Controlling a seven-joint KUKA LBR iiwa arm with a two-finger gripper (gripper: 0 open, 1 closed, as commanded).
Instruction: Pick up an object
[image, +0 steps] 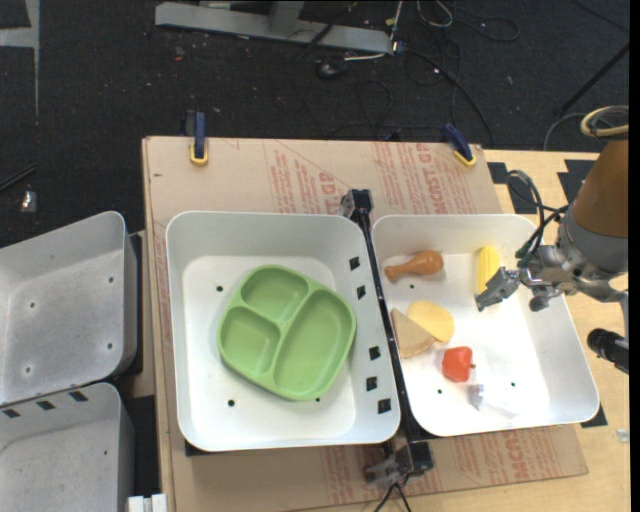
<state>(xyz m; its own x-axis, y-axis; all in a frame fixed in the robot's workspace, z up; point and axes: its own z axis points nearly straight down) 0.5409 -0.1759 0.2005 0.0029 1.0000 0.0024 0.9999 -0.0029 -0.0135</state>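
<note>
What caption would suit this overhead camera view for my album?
Grey robot arm's gripper hovers beside a yellow corn cob in the right white bin; a green divided plate fills the left.

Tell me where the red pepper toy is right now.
The red pepper toy lies in the right bin, toward its front, just below the yellow cheese wedge and beside a small clear piece.

I see gripper (497, 291) over rt bin (560, 350), just beside yellow corn (487, 265); red pepper (457, 364) below-left of corn.
</note>
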